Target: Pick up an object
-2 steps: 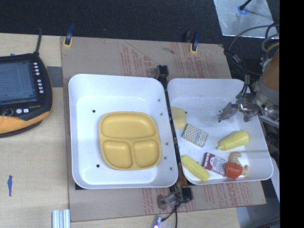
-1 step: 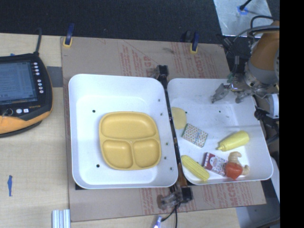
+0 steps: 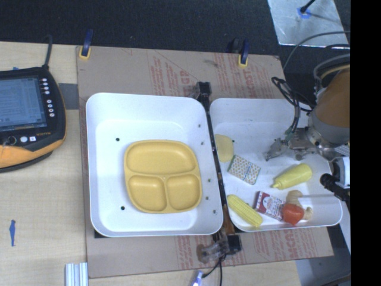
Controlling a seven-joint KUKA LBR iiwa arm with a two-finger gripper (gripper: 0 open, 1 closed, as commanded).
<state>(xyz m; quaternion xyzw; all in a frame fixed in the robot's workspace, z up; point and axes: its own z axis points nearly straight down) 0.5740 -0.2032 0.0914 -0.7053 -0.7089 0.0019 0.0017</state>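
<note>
Camera view, looking down at a slant: two shallow white bins sit side by side on a cardboard-covered bench. Left of centre, the left bin [image 3: 101, 159] holds a yellow three-compartment tray [image 3: 162, 174] lying flat. Right of centre, the right bin [image 3: 256, 109] carries the loose items: a pale yellow round piece [image 3: 224, 148] against its left wall, a patterned packet [image 3: 244, 169] just beside that, a yellow mustard bottle [image 3: 292, 176] lying tilted, a toy corn cob [image 3: 244, 211] near the lower left corner, a red-and-white packet [image 3: 269, 205], and a tomato [image 3: 292, 214] touching it. At the frame's right edge the gripper [image 3: 284, 148] hangs over the right bin above the bottle, nothing between its fingers; open or shut cannot be told. A pendant tablet [image 3: 27, 115] lies at far left.
</note>
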